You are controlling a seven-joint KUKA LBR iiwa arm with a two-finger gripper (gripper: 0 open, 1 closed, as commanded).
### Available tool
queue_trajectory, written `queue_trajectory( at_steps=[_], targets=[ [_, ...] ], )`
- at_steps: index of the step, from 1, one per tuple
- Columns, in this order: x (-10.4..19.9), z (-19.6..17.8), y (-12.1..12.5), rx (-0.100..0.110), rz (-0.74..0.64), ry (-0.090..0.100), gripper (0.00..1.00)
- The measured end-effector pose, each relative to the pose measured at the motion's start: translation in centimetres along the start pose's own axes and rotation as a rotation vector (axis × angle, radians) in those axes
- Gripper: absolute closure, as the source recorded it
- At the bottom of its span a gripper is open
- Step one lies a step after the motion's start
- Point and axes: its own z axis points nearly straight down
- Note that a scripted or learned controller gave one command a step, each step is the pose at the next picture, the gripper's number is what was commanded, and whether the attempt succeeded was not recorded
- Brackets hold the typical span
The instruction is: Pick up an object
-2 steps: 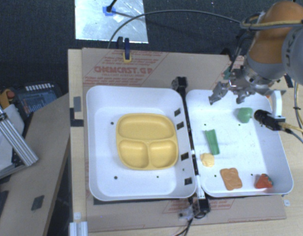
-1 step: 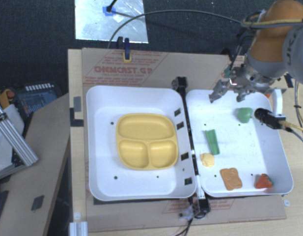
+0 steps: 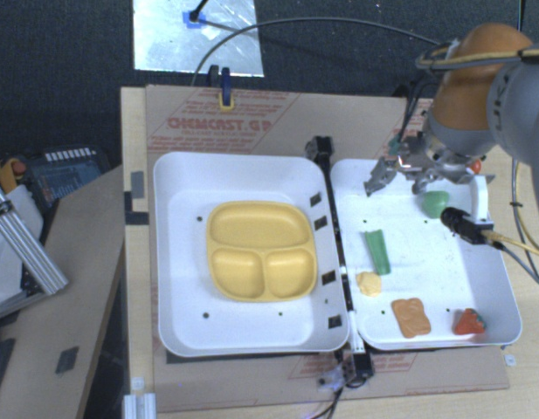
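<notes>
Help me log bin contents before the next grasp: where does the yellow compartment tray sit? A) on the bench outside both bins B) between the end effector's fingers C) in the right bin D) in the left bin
D: the yellow compartment tray lies flat in the left bin, while the right bin holds the small food pieces, such as the green stick.

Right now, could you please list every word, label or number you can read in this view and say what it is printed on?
"CHEMCAST GP": red print on the brown cardboard sheet behind the left white bin.
Faint red print on the cardboard's front edge: too blurred to read.
Dark device at the far left: markings too small to read.
</notes>
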Motion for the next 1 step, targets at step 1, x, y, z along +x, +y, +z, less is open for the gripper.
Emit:
queue_trajectory(
  at_steps=[1],
  targets=[
    [-0.61,5.93,0.40,0.000,0.001,0.000,0.00]
  ],
)
